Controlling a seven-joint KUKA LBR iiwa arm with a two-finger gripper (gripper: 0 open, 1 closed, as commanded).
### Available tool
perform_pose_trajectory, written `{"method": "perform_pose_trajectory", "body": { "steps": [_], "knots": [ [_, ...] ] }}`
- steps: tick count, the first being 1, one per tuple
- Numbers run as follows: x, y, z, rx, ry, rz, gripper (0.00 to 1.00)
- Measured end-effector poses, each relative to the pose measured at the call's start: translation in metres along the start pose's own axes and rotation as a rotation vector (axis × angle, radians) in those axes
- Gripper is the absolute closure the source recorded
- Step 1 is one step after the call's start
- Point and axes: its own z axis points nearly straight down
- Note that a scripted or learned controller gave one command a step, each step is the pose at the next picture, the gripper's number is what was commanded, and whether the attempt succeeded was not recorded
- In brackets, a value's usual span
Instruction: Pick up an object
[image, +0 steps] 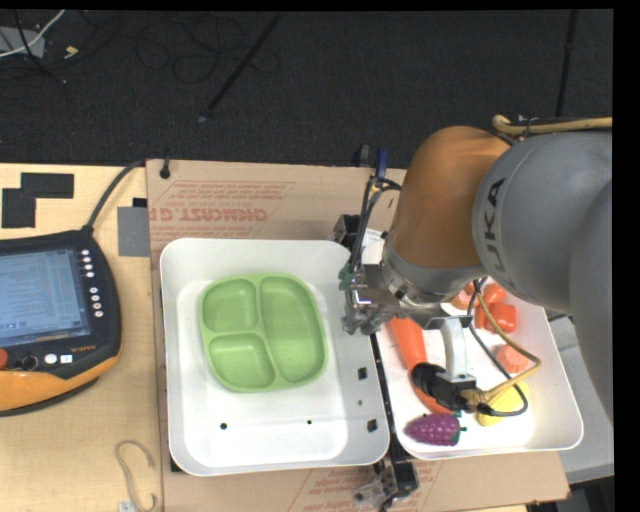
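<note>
The setting is a robotics laboratory test cell. An industrial grey arm (545, 215) with an orange band occupies the scene, and its gripper (362, 305) hangs at the seam between two shallow white bins (180, 400) on the bench (60, 440). Well to the left of the gripper, a handheld teach pendant (50, 315) with a lit screen rests on the bench, its cable (110, 200) running back toward the rear. Flattened printed cardboard (240, 205) lines the surface under the bins. Behind the gripper, loose cables (225, 45) lie across dark carpet (300, 90). Right of the gripper, plastic toy food (432, 430) serves as test material.
</note>
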Motion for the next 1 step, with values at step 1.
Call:
{"method": "perform_pose_trajectory", "body": {
  "steps": [1],
  "knots": [
    [0.0293,-0.0013,0.0168,0.003,-0.001,0.002,1.0]
  ]
}}
